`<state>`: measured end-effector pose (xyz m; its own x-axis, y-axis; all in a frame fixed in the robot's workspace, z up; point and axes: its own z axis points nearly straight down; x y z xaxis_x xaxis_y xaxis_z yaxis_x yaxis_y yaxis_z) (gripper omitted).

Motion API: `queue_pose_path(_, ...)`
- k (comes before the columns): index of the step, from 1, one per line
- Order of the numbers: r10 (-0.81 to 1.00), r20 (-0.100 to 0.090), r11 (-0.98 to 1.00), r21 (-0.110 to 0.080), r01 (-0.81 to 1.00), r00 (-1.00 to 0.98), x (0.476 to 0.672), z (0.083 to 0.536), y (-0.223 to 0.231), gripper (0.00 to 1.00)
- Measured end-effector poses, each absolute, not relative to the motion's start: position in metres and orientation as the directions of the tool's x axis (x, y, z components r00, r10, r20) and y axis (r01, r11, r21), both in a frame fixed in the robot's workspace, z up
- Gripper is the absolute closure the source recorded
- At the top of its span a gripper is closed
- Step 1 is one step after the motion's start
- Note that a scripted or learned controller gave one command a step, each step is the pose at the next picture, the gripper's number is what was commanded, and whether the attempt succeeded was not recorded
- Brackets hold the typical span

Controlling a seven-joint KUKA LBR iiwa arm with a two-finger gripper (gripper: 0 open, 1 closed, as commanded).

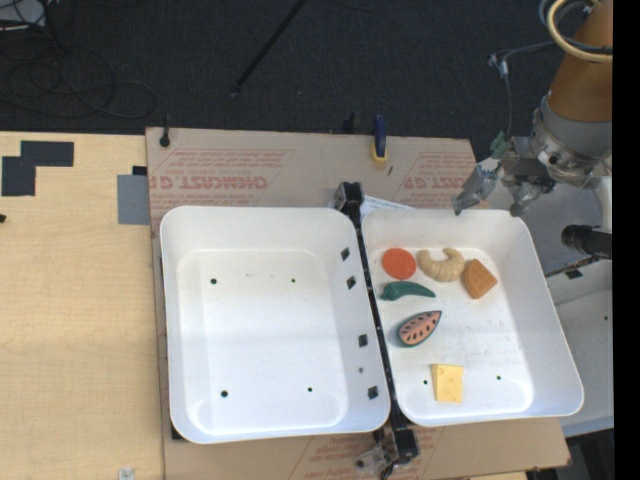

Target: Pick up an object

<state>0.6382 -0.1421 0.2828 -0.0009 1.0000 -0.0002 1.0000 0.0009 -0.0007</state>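
The tool (497,196) hangs with jaws apart and empty over the right bin's (555,333) far rim, while nearest it in that bin lies the croissant (441,263), probably light, stiff plastic, best pinched across its narrow middle.

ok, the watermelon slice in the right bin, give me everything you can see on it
The watermelon slice looks like a small toy wedge, probably plastic: red-orange flesh with dark seed marks and a dark green rind along its curved edge. It lies flat on the floor of the right bin, tilted diagonally, near the divider. It sits just below the green pepper-like piece, apart from it. Nothing touches it.
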Motion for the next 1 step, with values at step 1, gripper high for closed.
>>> queue_pose_path(1, 1.000, 0.005, 0.004, -0.017, 1.000, -0.004, 0.5978, 0.1480, -0.0831, 0.00)
